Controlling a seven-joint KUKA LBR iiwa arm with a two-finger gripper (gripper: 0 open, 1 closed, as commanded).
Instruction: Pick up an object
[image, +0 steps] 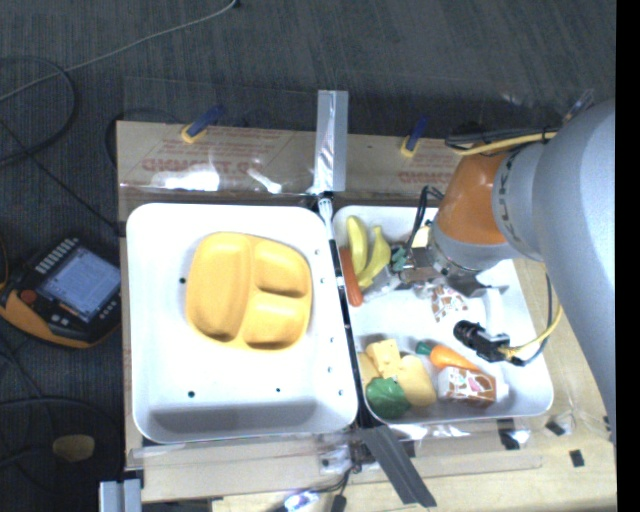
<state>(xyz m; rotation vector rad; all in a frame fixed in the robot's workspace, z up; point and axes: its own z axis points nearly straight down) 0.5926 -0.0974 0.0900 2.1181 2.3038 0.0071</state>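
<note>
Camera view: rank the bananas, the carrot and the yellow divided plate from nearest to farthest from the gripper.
Taking the gripper as being in the right bin's upper part:
1. Bananas, just to its left in the same bin.
2. Carrot, lower in the right bin, toward the front.
3. Yellow divided plate, across in the left bin.

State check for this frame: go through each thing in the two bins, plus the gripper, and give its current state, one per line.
yellow divided plate: lying flat in the left bin, nothing on it
bananas: lying at the right bin's upper left
carrot: lying on the right bin's floor, not held
cheese wedge: resting beside the green vegetable
small carton: on its side
gripper: low in the right bin, fingers hidden
</note>
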